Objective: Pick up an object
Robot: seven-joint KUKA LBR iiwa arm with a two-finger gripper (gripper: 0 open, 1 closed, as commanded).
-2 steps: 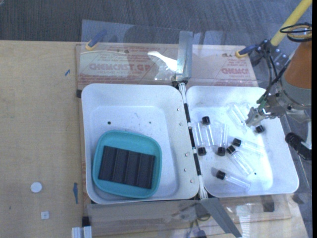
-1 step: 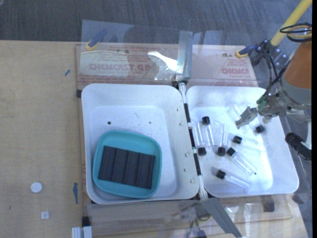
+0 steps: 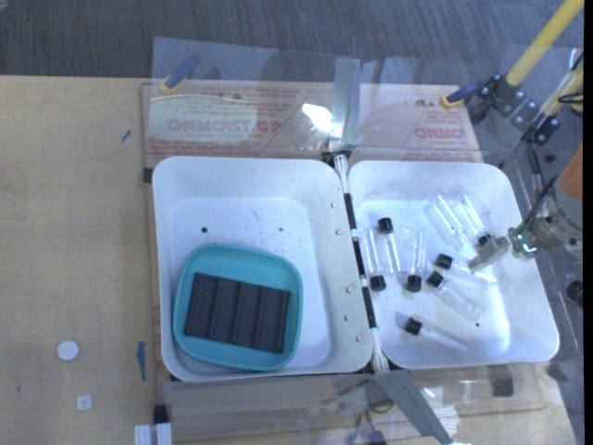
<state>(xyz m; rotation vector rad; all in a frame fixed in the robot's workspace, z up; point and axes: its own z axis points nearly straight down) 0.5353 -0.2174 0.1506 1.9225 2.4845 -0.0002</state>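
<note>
1. Camera view: clear vials (image 3: 435, 262) with black caps lie scattered in the right bin (image 3: 533, 327).
2. Tool (image 3: 491, 251) sits low at that bin's right side, beside one vial; whether it is spread or pinching, I cannot tell.
3. Left bin (image 3: 167, 184) holds a teal tray (image 3: 196, 262) carrying a dark ribbed block (image 3: 236, 313).
4. Worktop (image 3: 65, 202) carries both bins.

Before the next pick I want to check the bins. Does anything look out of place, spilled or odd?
Nothing is damaged or spilled. The vials lie scattered at mixed angles in the right bin. The teal tray sits slightly askew in the left bin.
</note>
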